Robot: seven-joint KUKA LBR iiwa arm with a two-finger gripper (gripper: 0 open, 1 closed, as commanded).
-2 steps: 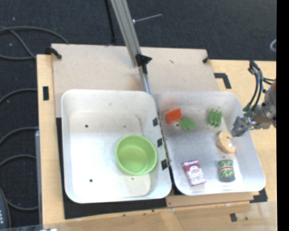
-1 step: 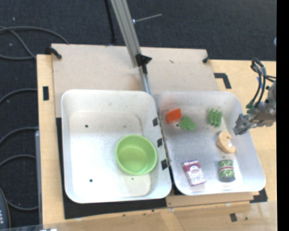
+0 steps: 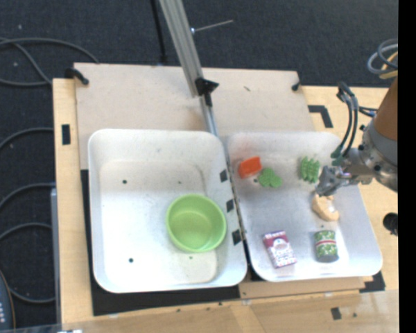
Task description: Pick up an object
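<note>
White plastic forms both bins, set side by side on a tan bench [image 3: 69,186] in the middle of the frame. The left bin [image 3: 125,165] holds one thing: a lime-green bowl [image 3: 196,223], upright, at the lower right of that bin, close to the wall shared with its neighbour.

The right bin [image 3: 364,245] holds six small things. Near its upper left lies an orange block [image 3: 249,166], and just beside it, lower right, a green lump [image 3: 269,179]. Further right sits a ridged green piece [image 3: 308,168]. Toward the bin's right side lies a pale tan piece [image 3: 325,208]. Along the lower edge are a red and white box [image 3: 280,248] and, to its right, a green can [image 3: 326,245], apart from each other.

From the right edge of the frame the arm reaches in, and the gripper [image 3: 328,183] hangs over the right bin, directly above the tan piece and just right of the ridged green piece. I cannot tell whether it touches the tan piece, and its fingers are too small and dark to read as spread or closed.

A metal post [image 3: 184,40] slants from the top of the frame down to the gap between the bins.
</note>
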